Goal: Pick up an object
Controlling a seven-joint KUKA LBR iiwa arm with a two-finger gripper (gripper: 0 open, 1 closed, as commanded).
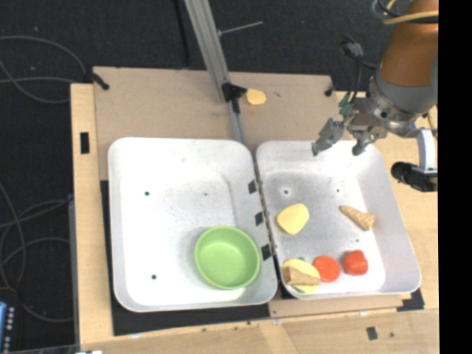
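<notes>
Tool (341, 140) hangs with fingers apart and nothing between them over the right bin's (383, 175) far edge, while the nearest pick, a yellow lump (293, 218), lies mid-bin, toward the camera and left of it, long axis roughly left-right.

A tan wooden bench top (169, 102) carries two shallow white plastic bins side by side, the left bin (162, 190) and the right bin (383, 190), their inner edges touching along a row of small black clips (259, 217). A slanted grey metal rail (206, 35) runs down from the top to the bench's far edge. Thin dark cables (37, 72) loop across the black floor to the left.
</notes>
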